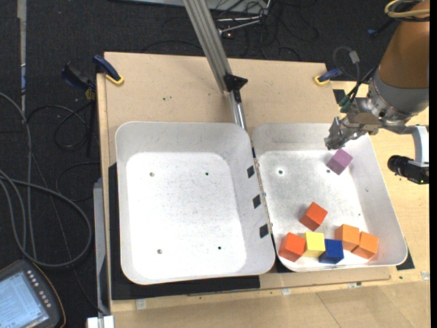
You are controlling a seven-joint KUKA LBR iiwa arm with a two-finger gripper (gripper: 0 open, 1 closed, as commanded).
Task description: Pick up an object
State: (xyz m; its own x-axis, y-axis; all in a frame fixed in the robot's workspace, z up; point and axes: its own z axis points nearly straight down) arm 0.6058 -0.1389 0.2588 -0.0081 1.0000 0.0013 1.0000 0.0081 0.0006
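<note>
The gripper (336, 142) hangs over the right bin (386, 203), directly above the purple block (339, 160). Contact appears likely, but the finger state cannot be determined from this angle. The step in hand is the grasp or early lift. Next move: raise vertically and confirm that the block leaves the bin floor.

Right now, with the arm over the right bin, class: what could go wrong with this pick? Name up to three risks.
1. The tool sits at the purple block's upper edge, not centred, so it may nudge the block away.
2. That block looks tilted, so a grip could slip.
3. The other blocks, such as the yellow block and blue block, are packed tight against the right bin's near wall, leaving little room for a later pick.
</note>
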